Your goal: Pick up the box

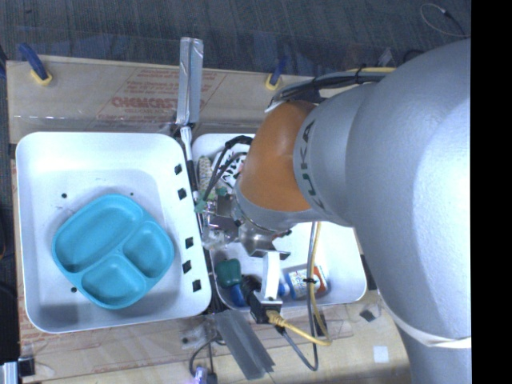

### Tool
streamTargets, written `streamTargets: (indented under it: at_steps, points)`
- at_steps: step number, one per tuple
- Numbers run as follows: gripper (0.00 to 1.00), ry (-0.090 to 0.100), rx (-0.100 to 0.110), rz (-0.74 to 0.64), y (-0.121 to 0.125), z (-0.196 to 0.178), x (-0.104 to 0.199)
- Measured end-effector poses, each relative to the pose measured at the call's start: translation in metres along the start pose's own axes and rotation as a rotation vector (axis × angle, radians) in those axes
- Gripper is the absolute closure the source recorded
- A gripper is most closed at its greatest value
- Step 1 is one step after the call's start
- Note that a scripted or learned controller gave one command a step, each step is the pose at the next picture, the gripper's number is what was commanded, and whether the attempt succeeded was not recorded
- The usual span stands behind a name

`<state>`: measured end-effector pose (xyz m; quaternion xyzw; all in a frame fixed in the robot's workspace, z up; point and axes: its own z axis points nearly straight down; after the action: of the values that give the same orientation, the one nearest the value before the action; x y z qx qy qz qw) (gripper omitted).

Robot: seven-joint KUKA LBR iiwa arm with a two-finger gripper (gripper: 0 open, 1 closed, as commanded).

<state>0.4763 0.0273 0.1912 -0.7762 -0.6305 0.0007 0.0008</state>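
Over right bin [346, 250] | arm [384, 174] hides most | end effector [214, 214] grip: cannot tell | left bin [48, 166]: blue tray [114, 250]

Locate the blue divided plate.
In the camera view, the blue divided plate lies in the left bin, toward its near edge; the arm hangs over the right bin.

Arm [400, 182] bent down, end effector [218, 218] low

Left bin [32, 158]: divided plate [112, 250] inside, toward its near-left corner. Right bin [350, 274]: arm [360, 166] above; box [302, 282] at near edge, small object [229, 272] to its left.
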Motion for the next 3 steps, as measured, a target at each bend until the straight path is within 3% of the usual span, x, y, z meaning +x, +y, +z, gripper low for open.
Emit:
streamTargets:
  at_steps: [1,2,3]
  points:
    - [1.00,0.000,0.003,0.436,-0.013,0.001,0.058]
    - [0.00,0.000,0.003,0.436,-0.013,0.001,0.057]
    - [0.00,0.010,-0.014,0.388,0.006,0.085,0.147]
